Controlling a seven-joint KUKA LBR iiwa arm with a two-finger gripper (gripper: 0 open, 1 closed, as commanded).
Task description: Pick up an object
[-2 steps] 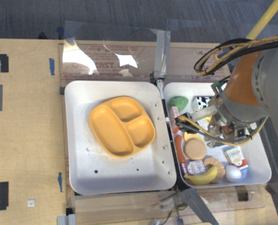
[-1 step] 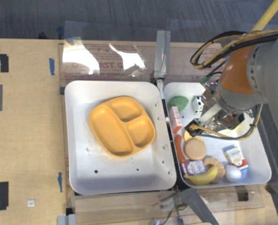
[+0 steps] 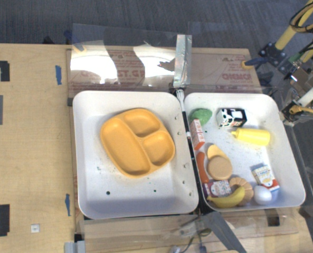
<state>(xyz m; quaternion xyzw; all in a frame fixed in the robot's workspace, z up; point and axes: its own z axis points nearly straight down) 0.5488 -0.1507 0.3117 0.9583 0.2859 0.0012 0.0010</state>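
Pick hasn't started. 2 bins on the bench: the left bin (image 3: 87, 194) holds a yellow divided plate (image 3: 138, 141), and the right bin (image 3: 288, 157) holds the clutter. I can't tell the pincer's state from here. My likely target is the yellow bottle (image 3: 251, 136), lying apart from the banana (image 3: 227, 199) pile. Next move, I'd say: come in over it and descend.

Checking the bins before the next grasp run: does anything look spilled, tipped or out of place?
Nothing looks spilled or broken. The yellow bottle lies on its side in the right bin, and most items crowd toward its near-left corner, the banana touching several. The orange divided plate sits askew in the left bin.
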